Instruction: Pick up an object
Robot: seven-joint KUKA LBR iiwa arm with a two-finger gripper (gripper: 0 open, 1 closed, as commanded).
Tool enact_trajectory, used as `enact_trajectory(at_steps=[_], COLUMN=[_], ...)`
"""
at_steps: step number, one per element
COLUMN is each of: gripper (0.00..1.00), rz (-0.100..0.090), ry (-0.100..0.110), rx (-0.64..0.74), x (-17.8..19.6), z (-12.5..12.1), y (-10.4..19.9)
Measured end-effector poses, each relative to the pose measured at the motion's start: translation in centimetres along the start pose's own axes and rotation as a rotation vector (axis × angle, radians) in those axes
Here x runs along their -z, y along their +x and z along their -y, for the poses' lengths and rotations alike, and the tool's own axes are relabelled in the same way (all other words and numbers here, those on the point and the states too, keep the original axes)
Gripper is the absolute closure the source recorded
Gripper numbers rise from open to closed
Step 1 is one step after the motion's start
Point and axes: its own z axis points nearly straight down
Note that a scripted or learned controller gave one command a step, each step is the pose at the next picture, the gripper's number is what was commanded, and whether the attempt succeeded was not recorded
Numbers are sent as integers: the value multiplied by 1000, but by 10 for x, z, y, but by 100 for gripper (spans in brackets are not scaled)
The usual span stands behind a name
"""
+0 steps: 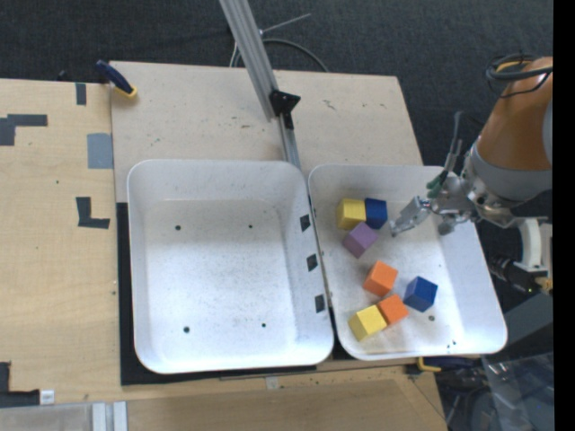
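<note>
My gripper (406,219) hangs with nothing between its parted fingers, just right of the blue cube (376,212) in the right bin (467,281). I'd centre over it before descending, avoiding the touching yellow cube (352,212).

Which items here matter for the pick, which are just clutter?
Job:
gripper, over the right bin
blocks in that bin: yellow block, blue block, purple block, orange block, second blue block, second orange block, second yellow block

Lying about:
left bin
blue-and-yellow clamp
metal rail
</note>
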Motion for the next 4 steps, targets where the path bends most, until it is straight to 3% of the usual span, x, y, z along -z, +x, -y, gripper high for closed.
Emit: enact_trajectory(at_steps=[1, 2, 3, 4], gripper=[0, 0, 0, 0], rz=[-3, 0, 1, 1], ry=[9, -2, -9, 7], rx=[-1, 0, 1, -3], x=[-127, -130, -25, -105], z=[51, 4, -24, -22], y=[55, 54, 67, 43])
